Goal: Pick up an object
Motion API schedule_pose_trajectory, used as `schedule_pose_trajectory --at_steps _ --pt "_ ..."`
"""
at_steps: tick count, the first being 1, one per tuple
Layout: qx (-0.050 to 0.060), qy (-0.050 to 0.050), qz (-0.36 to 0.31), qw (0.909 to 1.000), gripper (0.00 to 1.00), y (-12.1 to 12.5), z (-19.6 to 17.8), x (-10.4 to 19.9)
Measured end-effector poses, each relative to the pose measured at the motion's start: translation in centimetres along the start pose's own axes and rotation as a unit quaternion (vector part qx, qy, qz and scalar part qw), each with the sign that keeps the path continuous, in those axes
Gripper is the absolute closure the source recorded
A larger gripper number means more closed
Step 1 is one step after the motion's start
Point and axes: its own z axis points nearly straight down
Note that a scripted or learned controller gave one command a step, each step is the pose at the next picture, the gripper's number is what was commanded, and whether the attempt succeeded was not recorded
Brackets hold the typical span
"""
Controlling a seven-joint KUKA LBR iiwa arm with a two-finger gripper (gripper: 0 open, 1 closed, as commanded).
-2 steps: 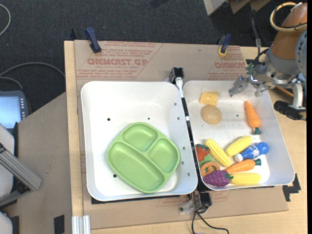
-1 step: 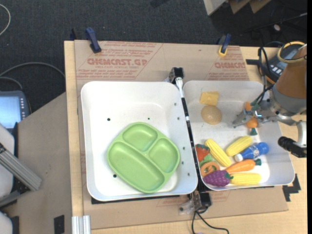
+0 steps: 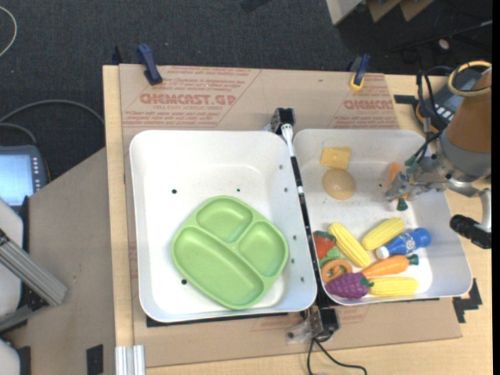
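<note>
Reaching in from the right of the camera view, the grey arm with its orange band [image 3: 474, 119] hangs over the right shallow white bin [image 3: 461, 268]; its two-finger gripper [image 3: 400, 187] sits low near that bin's upper right part, and whether the fingers are parted or closed I cannot tell, nor whether anything is caught there; a small orange and green shape shows at the tip, too small to name. Left of the gripper lie a pale yellow cheese-like wedge [image 3: 336, 158] and, just below it, a round tan ball [image 3: 339, 183], both apart from the gripper; below the gripper a heap of toy food crowds the bin's lower part: yellow corn cobs [image 3: 383, 232], a blue bottle [image 3: 405, 242], an orange carrot [image 3: 386, 266], purple grapes [image 3: 348, 285], a red piece [image 3: 323, 246]. Further left of the gripper, the left white bin [image 3: 156, 162] holds a green divided plastic plate [image 3: 228, 251].
</note>
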Motion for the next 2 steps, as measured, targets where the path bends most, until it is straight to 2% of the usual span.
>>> schedule_pose_trajectory --at_steps 1,2 --pt "0.003 0.001 0.0 1.0 1.0 -5.4 -4.4 8.2" --pt "-0.002 -0.001 -0.001 1.0 1.0 -7.2 -11.2 13.9"
